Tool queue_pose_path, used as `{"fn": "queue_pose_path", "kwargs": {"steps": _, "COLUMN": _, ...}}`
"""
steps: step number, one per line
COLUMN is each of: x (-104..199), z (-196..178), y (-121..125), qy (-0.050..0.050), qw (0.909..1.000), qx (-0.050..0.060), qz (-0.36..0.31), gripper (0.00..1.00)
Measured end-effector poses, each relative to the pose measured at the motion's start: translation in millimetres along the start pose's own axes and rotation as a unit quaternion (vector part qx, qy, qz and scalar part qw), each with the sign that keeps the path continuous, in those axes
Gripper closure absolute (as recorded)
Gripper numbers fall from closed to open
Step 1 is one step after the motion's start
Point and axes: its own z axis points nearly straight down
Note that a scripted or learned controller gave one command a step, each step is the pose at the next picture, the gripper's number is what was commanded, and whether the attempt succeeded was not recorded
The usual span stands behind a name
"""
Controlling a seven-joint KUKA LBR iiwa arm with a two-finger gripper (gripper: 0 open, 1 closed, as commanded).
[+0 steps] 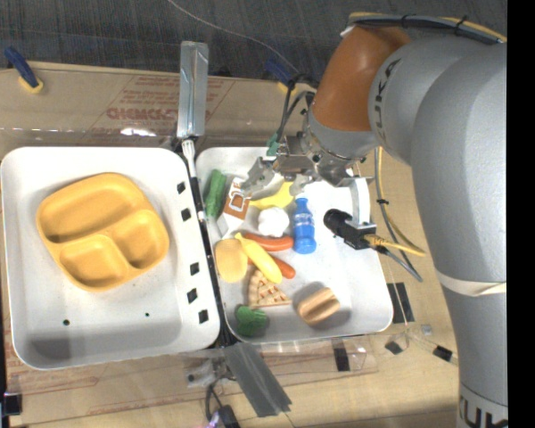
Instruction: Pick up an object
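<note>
My gripper (264, 176) hangs low over the back of the right bin (370, 279). Just below it lie a small orange-and-white box (238, 202) and a yellow banana piece (273, 201). A white ball (272, 222) and a blue bottle (303, 226) sit close in front of it. A green cucumber (216, 193) lies along the bin's left wall. Nothing visibly hangs from the gripper.
Toward the front of the right bin lie a red carrot (278, 242), a long yellow piece (259, 256), a tan round (231, 259), a waffle wedge (266, 291), a hot dog bun (317, 305) and a green pepper (250, 319). The left bin (36, 337) holds a yellow divided tray (102, 230).
</note>
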Motion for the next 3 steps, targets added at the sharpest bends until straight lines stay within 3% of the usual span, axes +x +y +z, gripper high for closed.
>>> {"fn": "queue_pose_path", "kwargs": {"steps": 1, "x": -65.1, "z": 104.7, "y": -53.7, "qy": 0.0, "qw": 0.9971, "qx": -0.001, "qz": -0.077, "gripper": 0.0}}
{"fn": "queue_pose_path", "kwargs": {"steps": 2, "x": -64.4, "z": 95.0, "y": -53.2, "qy": 0.0, "qw": 0.9968, "qx": -0.001, "qz": -0.08, "gripper": 1.0}}
{"fn": "queue_pose_path", "kwargs": {"steps": 3, "x": 31.9, "z": -15.4, "y": -54.5, "qy": 0.0, "qw": 0.9975, "qx": -0.003, "qz": 0.071, "gripper": 1.0}}
